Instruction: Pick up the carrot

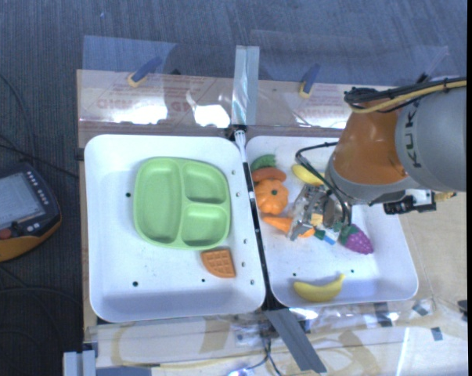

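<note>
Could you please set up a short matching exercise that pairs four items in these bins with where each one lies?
Items:
1. green sectioned plastic plate
2. orange waffle piece
3. yellow toy banana
4. purple grape bunch

Places:
A. right bin, near its front edge
B. left bin, middle
C. right bin, beside the gripper
D. left bin, just below the plate

Pairs: 1-B, 2-D, 3-A, 4-C.
</note>
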`<act>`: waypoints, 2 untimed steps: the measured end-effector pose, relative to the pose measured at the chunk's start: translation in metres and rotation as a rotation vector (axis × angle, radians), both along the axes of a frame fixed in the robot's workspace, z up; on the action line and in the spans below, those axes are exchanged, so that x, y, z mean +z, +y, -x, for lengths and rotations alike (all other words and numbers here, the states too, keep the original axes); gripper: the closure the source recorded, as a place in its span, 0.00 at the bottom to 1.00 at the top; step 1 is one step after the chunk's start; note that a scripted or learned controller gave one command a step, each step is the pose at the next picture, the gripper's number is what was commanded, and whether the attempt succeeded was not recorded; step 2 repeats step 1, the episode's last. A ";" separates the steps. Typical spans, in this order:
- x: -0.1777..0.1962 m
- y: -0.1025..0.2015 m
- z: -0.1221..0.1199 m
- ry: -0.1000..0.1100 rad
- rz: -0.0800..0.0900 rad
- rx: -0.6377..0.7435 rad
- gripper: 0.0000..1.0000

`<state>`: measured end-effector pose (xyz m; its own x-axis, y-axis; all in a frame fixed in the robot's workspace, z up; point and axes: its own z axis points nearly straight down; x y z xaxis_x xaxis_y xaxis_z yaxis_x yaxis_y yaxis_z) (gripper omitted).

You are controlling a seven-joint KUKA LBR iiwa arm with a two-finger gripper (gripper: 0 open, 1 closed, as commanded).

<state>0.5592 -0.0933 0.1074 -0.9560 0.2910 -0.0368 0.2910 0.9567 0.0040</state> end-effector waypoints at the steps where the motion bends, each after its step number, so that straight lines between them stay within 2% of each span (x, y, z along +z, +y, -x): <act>1: 0.078 0.074 0.028 0.030 -0.011 -0.199 1.00; 2: 0.078 0.074 0.028 0.030 -0.011 -0.199 1.00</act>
